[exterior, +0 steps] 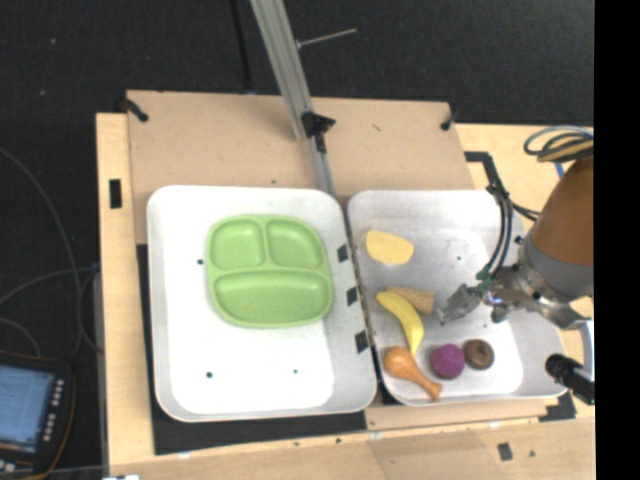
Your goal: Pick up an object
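The right bin [440, 223] holds several toy foods. A yellow lemon-like piece [388, 248] lies at its back left. A banana [400, 315] lies mid-left, with a small tan piece [422, 301] touching it. Along the front lie an orange gourd [410, 366], a purple ball [447, 360] and a brown donut [479, 353]. My gripper [472, 310] hovers over the bin's middle right, just behind the ball and donut and to the right of the banana. It stands open, with nothing between its fingers.
The left bin [180, 358] carries a green three-compartment plate [270, 271] toward its back. A slanted metal pole [285, 58] rises behind the bins. The arm's orange band [565, 223] hangs over the right bin's right edge. Cables lie at the back right.
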Robot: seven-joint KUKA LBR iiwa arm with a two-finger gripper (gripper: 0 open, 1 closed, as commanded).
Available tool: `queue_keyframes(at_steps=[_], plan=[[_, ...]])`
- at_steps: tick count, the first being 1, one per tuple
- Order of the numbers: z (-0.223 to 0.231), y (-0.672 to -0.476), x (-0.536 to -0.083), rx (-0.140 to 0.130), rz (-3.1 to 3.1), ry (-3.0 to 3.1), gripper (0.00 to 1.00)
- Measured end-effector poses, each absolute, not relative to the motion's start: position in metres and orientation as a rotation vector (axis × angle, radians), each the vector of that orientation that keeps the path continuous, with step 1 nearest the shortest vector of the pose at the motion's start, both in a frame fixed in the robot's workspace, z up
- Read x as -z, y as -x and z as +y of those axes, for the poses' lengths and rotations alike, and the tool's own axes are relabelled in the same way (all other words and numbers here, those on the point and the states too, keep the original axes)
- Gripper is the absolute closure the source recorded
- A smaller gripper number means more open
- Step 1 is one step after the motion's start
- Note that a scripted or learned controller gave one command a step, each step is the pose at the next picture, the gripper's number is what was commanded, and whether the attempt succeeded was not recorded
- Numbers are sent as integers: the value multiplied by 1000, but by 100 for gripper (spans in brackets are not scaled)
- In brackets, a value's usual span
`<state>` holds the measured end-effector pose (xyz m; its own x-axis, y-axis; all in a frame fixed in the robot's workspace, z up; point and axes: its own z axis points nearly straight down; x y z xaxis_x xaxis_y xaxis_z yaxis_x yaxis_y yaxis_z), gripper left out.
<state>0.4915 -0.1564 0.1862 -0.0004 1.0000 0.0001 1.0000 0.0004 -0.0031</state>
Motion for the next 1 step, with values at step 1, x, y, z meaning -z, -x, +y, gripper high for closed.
queue_keyframes(at_steps=[1], plan=[[-160,-492,-144,-3,-2220,2221,0]])
